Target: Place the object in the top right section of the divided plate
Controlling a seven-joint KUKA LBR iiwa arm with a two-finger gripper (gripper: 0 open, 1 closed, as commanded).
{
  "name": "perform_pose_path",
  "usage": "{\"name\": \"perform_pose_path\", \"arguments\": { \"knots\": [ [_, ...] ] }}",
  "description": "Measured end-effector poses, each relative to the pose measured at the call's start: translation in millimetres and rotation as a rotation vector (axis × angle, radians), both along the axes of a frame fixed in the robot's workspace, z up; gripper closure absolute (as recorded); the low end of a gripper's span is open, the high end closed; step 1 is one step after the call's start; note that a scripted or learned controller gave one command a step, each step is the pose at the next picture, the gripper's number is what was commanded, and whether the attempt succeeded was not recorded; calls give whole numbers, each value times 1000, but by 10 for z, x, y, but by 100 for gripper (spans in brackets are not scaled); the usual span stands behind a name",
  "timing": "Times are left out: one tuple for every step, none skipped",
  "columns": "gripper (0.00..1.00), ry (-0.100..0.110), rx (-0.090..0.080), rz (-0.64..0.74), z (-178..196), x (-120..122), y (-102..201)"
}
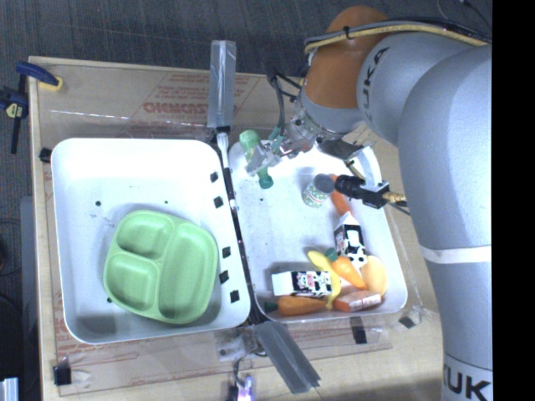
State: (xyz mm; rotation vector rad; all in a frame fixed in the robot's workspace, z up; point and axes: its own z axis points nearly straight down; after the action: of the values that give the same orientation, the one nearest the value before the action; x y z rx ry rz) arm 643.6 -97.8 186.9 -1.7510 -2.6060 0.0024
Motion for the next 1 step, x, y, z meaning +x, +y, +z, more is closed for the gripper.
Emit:
{"name": "perform_pose_path", "arguments": {
  "knots": [
    [100,0,1,371,50,-237,596]
  ]
}}
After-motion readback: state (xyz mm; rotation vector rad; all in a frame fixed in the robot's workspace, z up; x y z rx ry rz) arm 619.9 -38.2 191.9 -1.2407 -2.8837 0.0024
